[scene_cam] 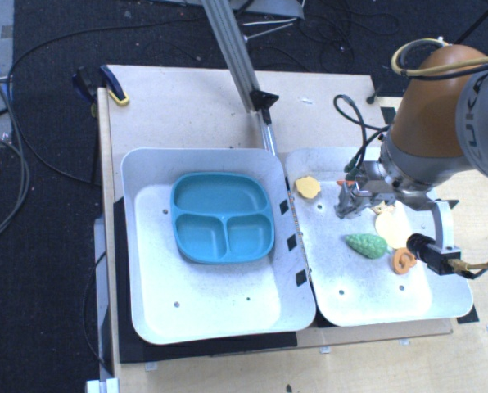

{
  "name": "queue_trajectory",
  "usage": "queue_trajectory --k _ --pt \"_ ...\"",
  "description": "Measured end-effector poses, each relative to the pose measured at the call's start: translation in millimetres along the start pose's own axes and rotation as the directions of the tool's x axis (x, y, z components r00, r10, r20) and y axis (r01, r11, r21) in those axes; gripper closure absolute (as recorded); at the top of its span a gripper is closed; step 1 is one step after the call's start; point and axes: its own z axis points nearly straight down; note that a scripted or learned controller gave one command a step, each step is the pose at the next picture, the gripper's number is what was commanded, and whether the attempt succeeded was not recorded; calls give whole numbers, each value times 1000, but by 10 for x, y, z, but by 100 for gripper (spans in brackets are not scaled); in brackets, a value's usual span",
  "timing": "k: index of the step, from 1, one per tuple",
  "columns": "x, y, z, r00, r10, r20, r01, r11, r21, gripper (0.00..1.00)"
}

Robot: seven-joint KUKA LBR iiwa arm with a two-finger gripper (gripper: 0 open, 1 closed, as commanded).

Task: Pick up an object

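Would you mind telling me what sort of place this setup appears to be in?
Most likely a robotics lab: a robot arm works over two white bins on a plywood bench, with loose cables across the dark floor and toy objects such as a green item.

Pale wooden bench (187, 105), seen from above at a slant. Two shallow white bins lie on it side by side, edges touching: left bin (146, 293) and right bin (375, 301). Near the bench's far left corner, a small clamp with a yellow tip (113, 87). Dark floor (39, 219) all round.
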Motion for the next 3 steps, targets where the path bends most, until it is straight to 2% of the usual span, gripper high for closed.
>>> queue_trajectory --k 1,3 --pt "542 255 -65 1000 -2 -2 2 1000 0 100" --pt "1485 747 185 1000 -1 -1 1 1000 1 100"
